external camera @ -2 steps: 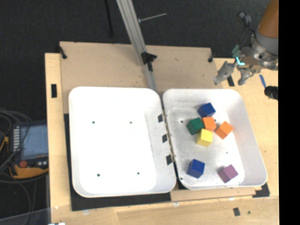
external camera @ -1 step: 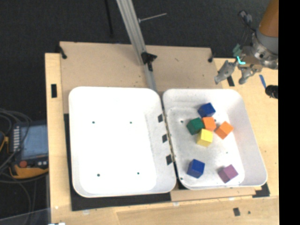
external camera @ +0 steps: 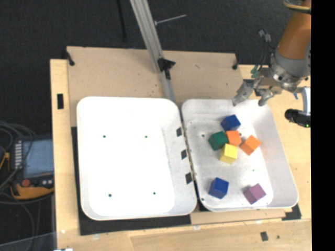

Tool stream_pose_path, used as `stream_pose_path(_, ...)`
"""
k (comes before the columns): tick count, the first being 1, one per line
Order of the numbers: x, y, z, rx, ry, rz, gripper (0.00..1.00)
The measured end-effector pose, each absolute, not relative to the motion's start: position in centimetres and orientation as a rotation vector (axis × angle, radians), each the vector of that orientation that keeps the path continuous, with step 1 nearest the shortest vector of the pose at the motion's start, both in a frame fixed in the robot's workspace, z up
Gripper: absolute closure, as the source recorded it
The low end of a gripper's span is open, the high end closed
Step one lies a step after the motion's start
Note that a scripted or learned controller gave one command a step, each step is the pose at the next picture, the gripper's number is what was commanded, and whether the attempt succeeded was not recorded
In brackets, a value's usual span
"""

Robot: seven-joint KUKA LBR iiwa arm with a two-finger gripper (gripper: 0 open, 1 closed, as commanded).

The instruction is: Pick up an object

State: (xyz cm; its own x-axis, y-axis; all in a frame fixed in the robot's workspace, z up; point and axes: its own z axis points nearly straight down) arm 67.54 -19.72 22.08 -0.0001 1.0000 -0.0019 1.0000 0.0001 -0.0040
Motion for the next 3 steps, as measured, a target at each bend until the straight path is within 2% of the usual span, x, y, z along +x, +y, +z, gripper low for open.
stream_pose_path(2,66.8,-19.4,12.0,-2.221,-2.222,0.005,0.00)
stream_pose_path(3,67.0,-19.5,13.4,-2.226,-2.227,-0.001,1.00)
